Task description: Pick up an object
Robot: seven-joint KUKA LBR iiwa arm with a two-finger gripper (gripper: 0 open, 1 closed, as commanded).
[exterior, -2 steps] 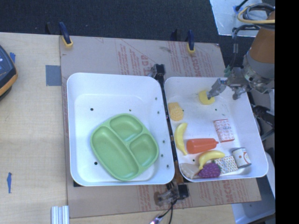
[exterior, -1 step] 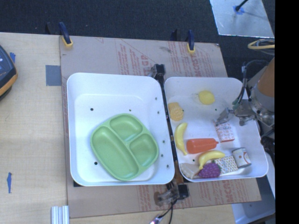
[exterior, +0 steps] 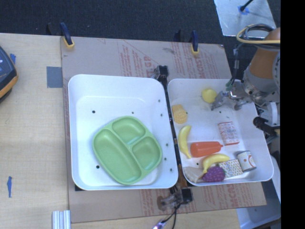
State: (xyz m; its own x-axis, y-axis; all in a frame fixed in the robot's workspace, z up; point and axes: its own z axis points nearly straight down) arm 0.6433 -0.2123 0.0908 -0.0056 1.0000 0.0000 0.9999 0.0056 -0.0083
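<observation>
Pincer point(exterior: 228, 100): spread open, holding nothing, low in right bin point(exterior: 259, 178); nearest item, yellow ball point(exterior: 208, 95), just beside its fingertip; risk: closing off-centre may nudge the ball so it rolls clear.

A pale wooden worktop point(exterior: 33, 142) carries a sheet of brown cardboard point(exterior: 128, 56) printed with faded red lettering. Two blue clamps point(exterior: 66, 35) hold the sheet's far edge. A grey square of tape point(exterior: 54, 77) sits on the wood near the sheet. Beyond the worktop lies dark carpeted floor point(exterior: 124, 6), with a pale sheet point(exterior: 240, 8) lying on it. The light is even and bright.
</observation>
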